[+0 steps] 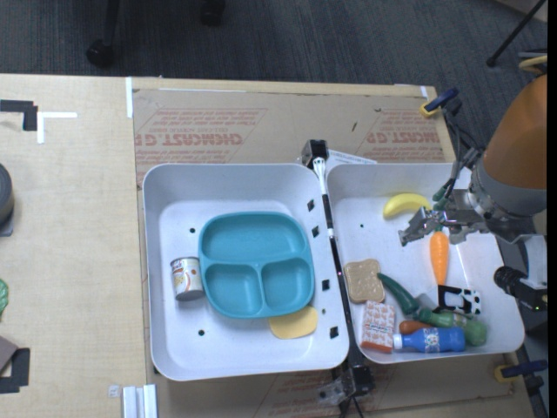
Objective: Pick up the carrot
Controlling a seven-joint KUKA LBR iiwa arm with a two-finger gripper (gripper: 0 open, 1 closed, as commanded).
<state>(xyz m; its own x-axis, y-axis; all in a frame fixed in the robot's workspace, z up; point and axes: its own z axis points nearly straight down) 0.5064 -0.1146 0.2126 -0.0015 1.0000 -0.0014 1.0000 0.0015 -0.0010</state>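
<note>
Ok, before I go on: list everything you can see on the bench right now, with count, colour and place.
bins: 2, white, side by side on the bench
tray: 1, teal, three compartments, middle of left bin
can: 1, silver with label, left bin, left of the tray
yellow disc: 1, yellow, left bin, partly under the tray's near edge
banana: 1, yellow, right bin, far side
carrot: 1, orange, right bin, directly below the tool
bread slice: 1, tan, right bin, left side
carton: 1, red and white, right bin, near edge
bottle: 1, blue and white, lying at right bin's near edge
arm: 1, grey and orange, right
tool: 1, dark, over the carrot's top
</note>
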